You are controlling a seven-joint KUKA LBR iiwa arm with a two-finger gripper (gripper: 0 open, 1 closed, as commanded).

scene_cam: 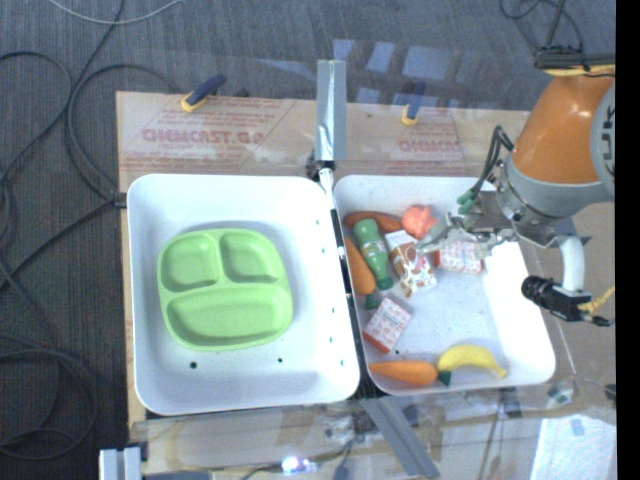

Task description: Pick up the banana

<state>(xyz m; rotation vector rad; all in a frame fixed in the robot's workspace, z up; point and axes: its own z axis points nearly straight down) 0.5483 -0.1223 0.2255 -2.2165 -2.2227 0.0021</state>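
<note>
The yellow banana (472, 360) lies near the front edge of the right bin (485, 308), with its dark tip pointing left toward an orange carrot (404, 372). My gripper (458, 232) hangs over the back part of the same bin, just above a small red-and-white box (461, 258). It is well behind the banana and apart from it. The grey wrist and orange band (565, 128) reach in from the right.
The right bin also holds a green bottle (372, 251), a second carrot (359, 268), a pink round fruit (420, 220) and two small cartons (413, 270) (387, 323). A green divided plate (226, 288) sits in the left bin (200, 203).
</note>
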